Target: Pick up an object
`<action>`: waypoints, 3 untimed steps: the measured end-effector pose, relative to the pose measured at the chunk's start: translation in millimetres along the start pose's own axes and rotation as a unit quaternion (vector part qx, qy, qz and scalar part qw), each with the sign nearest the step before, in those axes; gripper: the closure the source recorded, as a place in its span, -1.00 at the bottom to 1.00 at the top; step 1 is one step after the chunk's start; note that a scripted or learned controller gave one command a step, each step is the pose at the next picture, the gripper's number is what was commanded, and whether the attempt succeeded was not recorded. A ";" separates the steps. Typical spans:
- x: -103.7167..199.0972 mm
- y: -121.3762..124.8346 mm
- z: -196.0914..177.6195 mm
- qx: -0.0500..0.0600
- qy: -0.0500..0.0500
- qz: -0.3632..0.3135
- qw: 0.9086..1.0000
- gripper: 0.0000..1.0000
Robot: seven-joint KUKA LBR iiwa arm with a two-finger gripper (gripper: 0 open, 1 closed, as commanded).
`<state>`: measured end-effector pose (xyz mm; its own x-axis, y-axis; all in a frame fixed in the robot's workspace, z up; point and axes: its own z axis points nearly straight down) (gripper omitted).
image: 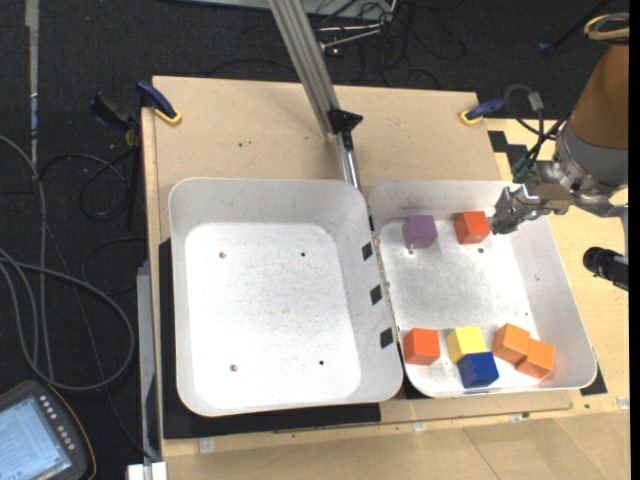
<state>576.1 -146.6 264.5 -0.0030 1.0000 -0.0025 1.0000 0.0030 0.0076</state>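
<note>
Gripper (507,211) hangs just right of the red-orange cube (471,228), its opening seemingly indiscernible

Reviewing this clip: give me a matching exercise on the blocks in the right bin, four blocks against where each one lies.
Blocks:
1. purple block
2. blue block
3. yellow block
4. red-orange block

Places:
A. nearest the hand, at the bin's far edge
B. far edge of the right bin, toward the left bin
C. near edge, closest to the camera of the four
D. near edge, just behind the blue one

Pairs: 1-B, 2-C, 3-D, 4-A
</note>
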 end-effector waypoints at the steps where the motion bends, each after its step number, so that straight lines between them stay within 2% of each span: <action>1: 58.2 -3.0 -4.6 0.003 0.002 -0.003 1.000 1.00; 2: 112.4 -3.8 -8.1 0.004 0.002 -0.003 1.000 1.00; 3: 162.5 1.9 7.3 0.005 0.002 -0.003 1.000 1.00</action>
<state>577.6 15.9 256.8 -0.0082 1.0000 0.0010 1.0000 0.0082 -0.0021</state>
